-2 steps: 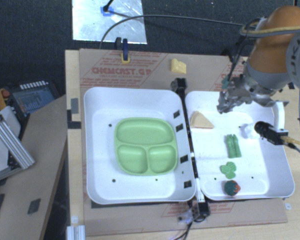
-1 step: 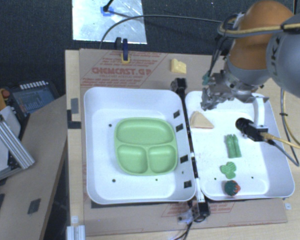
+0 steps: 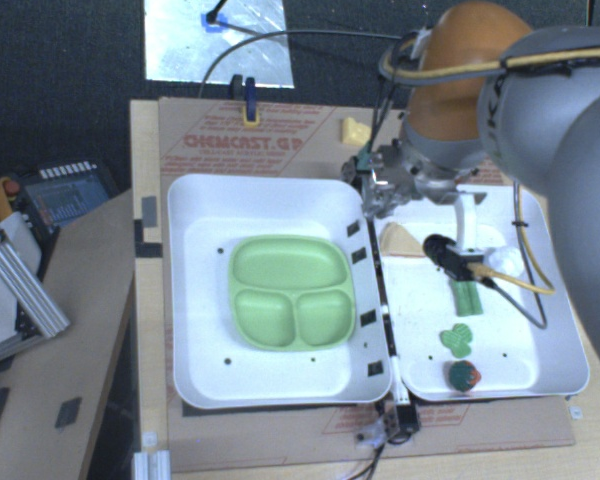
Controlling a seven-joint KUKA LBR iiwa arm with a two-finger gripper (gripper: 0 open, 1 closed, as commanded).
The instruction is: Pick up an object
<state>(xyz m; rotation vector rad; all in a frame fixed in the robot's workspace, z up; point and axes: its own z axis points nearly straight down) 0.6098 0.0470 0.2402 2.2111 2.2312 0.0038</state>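
Camera view shows the gripper (image 3: 380,200) low over the right bin's (image 3: 550,368) rear-left corner, its opening impossible to judge, near the tan wedge (image 3: 400,240), likely the chosen target.

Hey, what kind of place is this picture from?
Most likely a robotics lab bench rigged for pick-up trials. A grey arm with an orange band reaches over two white bins, one with a green divided plate, the other with small toy-like items, and loose cables run across the bench.
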